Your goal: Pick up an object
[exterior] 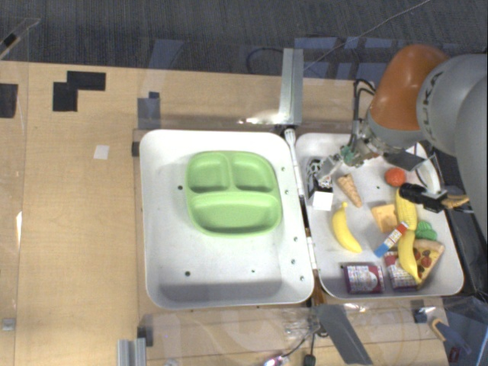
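The right bin (450, 280) holds several toy foods: a small yellow banana (346, 232), a longer banana (406, 239), a tan cone (349, 190), a red tomato (395, 177), an orange cheese block (383, 217) and a pizza slice (431, 255). My gripper (329, 168) hangs low over the bin's back left corner, just left of the cone's top. Nothing shows as held by it. A small white block (322, 200) lies just below the gripper, against the bin's left wall.
A green divided plate (231, 191) lies in the left bin (164, 269). Two purple packets (361, 277) sit at the right bin's front edge. A blue and red stick (389, 240) lies between the bananas. The grey arm and its orange band (408, 90) cover the bin's back right.
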You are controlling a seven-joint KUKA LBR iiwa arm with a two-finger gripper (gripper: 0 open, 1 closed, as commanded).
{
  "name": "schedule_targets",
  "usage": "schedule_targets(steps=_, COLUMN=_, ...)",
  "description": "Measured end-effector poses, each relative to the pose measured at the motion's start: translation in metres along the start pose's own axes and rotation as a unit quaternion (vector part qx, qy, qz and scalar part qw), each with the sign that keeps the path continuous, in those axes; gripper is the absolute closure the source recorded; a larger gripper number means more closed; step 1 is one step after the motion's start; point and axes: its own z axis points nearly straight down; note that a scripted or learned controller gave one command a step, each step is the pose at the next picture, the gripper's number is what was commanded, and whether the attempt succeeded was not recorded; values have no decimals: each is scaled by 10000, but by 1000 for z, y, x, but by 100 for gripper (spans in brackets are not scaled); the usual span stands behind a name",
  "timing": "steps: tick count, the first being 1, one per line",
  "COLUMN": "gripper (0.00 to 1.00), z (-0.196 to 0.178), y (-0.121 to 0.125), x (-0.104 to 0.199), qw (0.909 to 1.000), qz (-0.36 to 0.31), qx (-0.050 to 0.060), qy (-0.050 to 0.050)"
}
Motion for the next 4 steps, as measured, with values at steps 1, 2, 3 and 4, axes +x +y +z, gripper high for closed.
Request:
schedule_targets(steps=1, gripper=0, z=0, y=-4, x=-1, qw=9995, qz=319, qx=-31, qy=19)
schedule_targets(steps=2, gripper=0, z=-3, y=-33, x=18, qw=9995, qz=286, qx=-99, qy=-48)
schedule_targets(steps=3, gripper=100, z=-18, y=-29, x=20, qw=9995, qz=271, qx=-131, qy=-27)
schedule_targets(steps=4, gripper=100, z=-52, y=-72, x=35, qw=9989, qz=418, qx=169, qy=107)
